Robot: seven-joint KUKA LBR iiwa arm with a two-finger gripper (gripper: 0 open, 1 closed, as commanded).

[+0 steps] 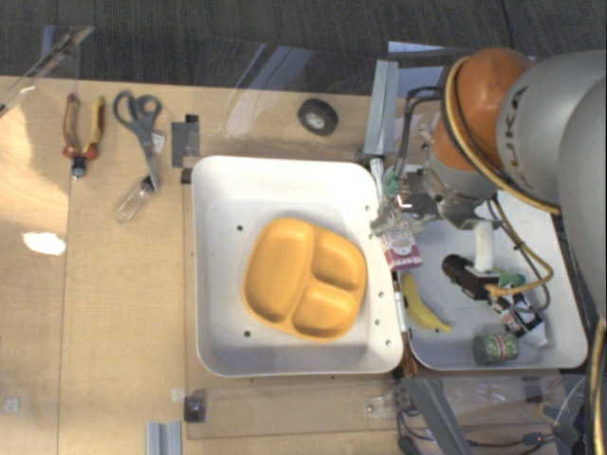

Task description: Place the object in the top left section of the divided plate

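Note:
The yellow divided plate (305, 278) lies in the left white bin (218, 330); its sections hold nothing. My gripper (392, 222) hangs over the rim between the two bins, just right of the plate's upper right corner. A small pink and white packet (402, 247) sits right under the fingertips, straddling the rim, and the gripper looks shut on its top end. The grey arm with its orange band (484, 83) covers the upper part of the right bin (560, 349).
In the right bin a banana (418, 304) lies near the left wall and a green can (496, 349) lies near the front. On the bench at the left are scissors (142, 131), red pliers (81, 131) and a tape roll (318, 116).

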